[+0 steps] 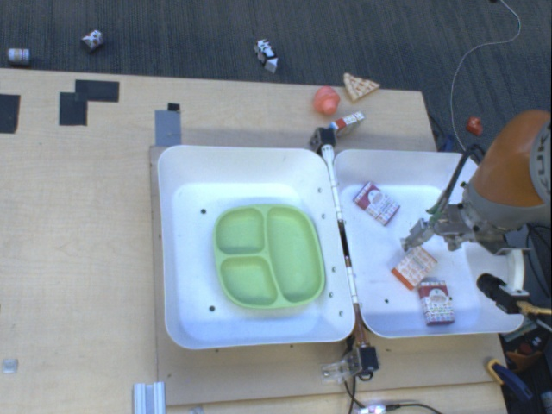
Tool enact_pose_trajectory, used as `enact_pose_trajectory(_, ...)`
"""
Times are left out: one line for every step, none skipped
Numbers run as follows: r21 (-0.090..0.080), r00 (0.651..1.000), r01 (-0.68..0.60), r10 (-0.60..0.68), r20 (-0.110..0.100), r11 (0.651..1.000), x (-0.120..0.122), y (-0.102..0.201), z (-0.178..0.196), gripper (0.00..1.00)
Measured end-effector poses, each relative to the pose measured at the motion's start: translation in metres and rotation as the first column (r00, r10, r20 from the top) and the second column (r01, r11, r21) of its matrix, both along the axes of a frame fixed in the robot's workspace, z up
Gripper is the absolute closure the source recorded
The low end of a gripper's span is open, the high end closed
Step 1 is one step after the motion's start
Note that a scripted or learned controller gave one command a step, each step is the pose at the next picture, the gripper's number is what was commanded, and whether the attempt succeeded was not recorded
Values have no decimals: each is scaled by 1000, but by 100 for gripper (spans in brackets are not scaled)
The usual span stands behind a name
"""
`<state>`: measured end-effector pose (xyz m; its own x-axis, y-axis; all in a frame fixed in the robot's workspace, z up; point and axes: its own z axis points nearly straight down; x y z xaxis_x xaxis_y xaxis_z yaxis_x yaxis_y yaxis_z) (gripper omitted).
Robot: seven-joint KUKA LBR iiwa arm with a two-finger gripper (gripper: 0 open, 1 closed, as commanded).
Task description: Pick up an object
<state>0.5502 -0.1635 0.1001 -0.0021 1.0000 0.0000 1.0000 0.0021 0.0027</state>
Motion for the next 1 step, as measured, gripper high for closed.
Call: enact_pose_trajectory(-3,1000,0,0,8,1000,-47,49,-13,0)
